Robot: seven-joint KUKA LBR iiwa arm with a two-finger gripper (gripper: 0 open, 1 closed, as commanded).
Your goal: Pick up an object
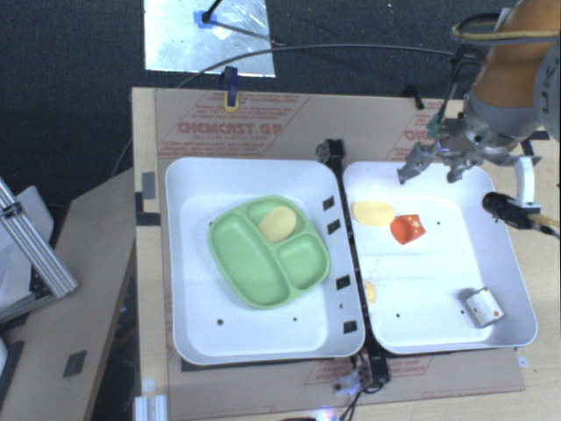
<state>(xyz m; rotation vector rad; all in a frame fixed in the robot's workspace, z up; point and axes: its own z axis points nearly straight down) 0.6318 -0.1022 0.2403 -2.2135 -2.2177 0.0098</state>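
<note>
**Objects lie in both bins, the gripper hangs apart over the right one**

Objects for picking are spread over two bins. The biggest is a green plate with three compartments, lying in the left bin. A yellow round piece sits in its upper compartment. In the right bin there is a flat yellow piece near the upper left, and a red piece just beside it on the right. A small white and grey cylinder lies well apart from them, near the lower right corner. A tiny yellow bit rests against the left wall of this bin.

The gripper is above the far edge of the right bin. Its two fingers stand apart and nothing is between them.

Both bins rest side by side on a brown board with red print. Around the board the floor is dark carpet, with a shiny foil sheet at the top and a thin cable running across.

The arm is cut off at the right edge. What the red piece and the tiny yellow bit really are is hard to tell.
</note>
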